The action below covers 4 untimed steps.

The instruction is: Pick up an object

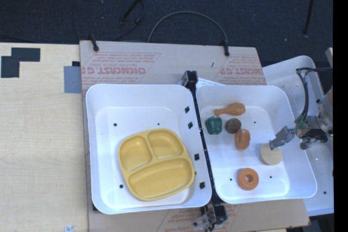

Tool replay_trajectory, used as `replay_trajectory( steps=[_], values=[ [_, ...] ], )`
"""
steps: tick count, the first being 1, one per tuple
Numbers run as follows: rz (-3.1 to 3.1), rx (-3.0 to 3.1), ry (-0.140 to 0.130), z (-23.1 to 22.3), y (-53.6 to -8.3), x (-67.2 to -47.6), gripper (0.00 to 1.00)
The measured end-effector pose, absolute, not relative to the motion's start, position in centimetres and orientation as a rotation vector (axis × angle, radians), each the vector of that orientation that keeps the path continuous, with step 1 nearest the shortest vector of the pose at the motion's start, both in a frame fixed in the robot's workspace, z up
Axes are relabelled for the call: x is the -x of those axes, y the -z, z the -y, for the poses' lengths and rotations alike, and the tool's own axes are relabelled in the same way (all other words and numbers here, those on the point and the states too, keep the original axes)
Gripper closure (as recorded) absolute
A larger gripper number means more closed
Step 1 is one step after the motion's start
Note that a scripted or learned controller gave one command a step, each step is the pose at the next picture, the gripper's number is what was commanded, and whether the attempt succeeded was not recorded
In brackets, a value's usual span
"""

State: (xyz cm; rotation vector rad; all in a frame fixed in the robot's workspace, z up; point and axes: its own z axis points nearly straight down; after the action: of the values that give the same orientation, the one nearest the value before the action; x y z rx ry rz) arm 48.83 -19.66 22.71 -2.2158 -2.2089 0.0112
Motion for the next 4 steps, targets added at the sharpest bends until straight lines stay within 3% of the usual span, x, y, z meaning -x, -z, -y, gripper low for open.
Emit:
replay_trajectory(
  steps=[1,3,4],
  values=[
    [2.219,2.219,-0.002,19.6,-23.3,-49.1,0.00],
    [2.216,2.216,-0.004,19.6,-10.9,-50.0,0.00],
    [2.217,2.221,-0.002,19.5,-8.7,-50.0,0.00]
  ],
)
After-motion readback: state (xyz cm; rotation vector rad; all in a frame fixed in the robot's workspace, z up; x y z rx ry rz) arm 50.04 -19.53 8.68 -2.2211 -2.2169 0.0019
